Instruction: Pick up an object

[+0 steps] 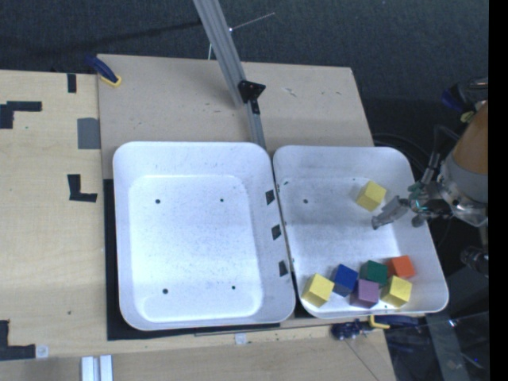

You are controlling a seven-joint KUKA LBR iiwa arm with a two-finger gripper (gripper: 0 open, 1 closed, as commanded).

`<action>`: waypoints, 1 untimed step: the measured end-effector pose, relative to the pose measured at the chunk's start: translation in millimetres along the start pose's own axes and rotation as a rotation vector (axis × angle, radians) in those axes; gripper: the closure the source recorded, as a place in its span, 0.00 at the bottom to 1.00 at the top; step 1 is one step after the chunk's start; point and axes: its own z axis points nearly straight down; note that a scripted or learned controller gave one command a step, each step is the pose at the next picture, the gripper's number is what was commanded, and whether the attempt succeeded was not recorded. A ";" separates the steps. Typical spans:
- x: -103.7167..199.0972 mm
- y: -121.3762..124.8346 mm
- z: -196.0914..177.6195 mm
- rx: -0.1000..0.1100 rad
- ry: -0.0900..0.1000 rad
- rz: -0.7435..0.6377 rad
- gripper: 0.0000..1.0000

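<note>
Two shallow white bins sit side by side on a wooden bench, seen from above at a slant. The gripper (394, 210) reaches in over the right bin (317, 213) from its right edge, low above the floor, and nothing sits between its fingers; whether they are spread or closed cannot be told, since they blur into one grey shape. Just up and to the left of the fingertips lies a lone yellow cube (371, 195), near but apparently not touching. Well below the fingers, along the bin's near wall, a cluster of cubes (361, 282) packs together: yellow, blue, green, purple, orange and another yellow. The left bin (194, 232) lies farther left. One likely risk: the fingers may close beside the lone cube and nudge it away, gripping nothing.
</note>
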 end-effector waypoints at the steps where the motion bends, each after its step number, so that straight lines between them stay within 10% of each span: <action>1: -0.1 0.0 -0.1 -0.001 0.000 0.001 0.00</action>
